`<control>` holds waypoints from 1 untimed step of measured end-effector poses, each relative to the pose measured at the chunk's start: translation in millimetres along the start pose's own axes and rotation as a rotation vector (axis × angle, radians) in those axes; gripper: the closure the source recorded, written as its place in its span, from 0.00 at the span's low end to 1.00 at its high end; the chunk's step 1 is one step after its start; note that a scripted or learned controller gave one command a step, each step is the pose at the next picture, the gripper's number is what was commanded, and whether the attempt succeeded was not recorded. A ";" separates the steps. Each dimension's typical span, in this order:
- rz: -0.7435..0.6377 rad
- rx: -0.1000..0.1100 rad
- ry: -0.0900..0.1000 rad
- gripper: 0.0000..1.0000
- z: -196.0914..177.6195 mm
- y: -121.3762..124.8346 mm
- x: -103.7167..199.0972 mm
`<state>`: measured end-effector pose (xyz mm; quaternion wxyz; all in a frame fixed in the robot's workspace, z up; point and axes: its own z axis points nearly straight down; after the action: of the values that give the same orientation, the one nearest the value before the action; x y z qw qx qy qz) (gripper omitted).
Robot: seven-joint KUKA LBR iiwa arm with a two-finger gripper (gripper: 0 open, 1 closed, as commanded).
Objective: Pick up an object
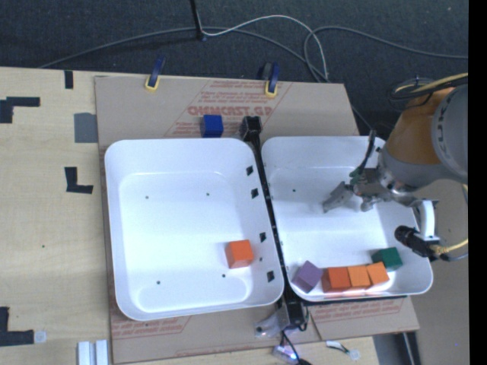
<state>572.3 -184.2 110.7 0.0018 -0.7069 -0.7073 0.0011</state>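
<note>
Gripper (340, 197) is hovering over bare floor of the right bin (304, 158), jaws spreading apart, pinching nothing. Purple block (307, 276), two orange blocks (356, 277) and green block (389, 258) are sitting along that bin's near edge. Orange cube (240, 253) is sitting in the left bin (152, 158).

Grey arm (426, 139) from right, fingers (335, 201) seemingly spread, empty.

arm (434, 139): cut off by right edge | green block (389, 258): partly hidden behind orange block (378, 274)
</note>
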 end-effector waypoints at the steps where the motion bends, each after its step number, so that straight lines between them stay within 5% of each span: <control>1: -0.001 -0.004 -0.001 1.00 -12.2 1.0 -0.2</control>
<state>573.3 -184.3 122.9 0.0000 -0.7067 -0.7075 0.0002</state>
